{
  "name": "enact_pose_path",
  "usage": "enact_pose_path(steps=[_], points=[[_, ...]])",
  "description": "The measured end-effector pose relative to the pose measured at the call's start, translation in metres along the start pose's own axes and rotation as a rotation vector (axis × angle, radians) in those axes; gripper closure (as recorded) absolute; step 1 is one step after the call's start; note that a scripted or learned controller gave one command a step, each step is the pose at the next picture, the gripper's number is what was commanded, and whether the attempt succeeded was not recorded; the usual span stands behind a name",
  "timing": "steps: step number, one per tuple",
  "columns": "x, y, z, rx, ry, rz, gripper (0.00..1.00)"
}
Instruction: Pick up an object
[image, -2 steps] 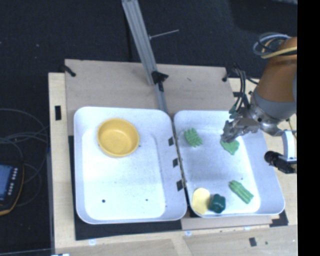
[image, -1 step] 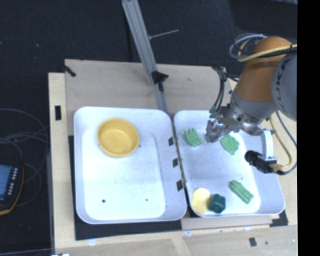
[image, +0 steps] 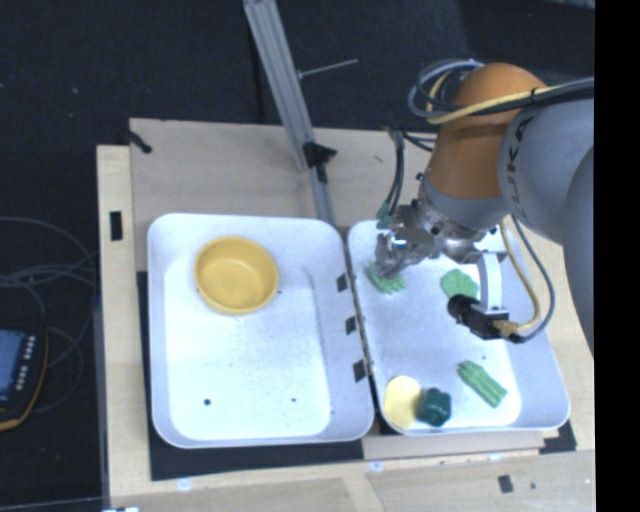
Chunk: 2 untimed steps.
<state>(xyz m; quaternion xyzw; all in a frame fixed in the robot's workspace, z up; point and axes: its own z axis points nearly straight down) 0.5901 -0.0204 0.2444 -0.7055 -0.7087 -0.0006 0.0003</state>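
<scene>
One green block (image: 388, 281) under my end effector (image: 392, 258); grip state I cannot tell. Looks light, stiff; pinch its narrow sides.

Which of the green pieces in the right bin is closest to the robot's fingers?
The green piece by the bin's upper left wall, right under the gripper. The others lie farther right or nearer the front edge.
</scene>
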Motion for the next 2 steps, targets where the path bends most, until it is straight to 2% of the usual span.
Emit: enact_pose_path(steps=[1,2], points=[[0.043,-0.003,-0.005,0.000,0.000,0.001,1.00],[0.089,-0.008,0.007,0.000,-0.001,0.002,1.00]])
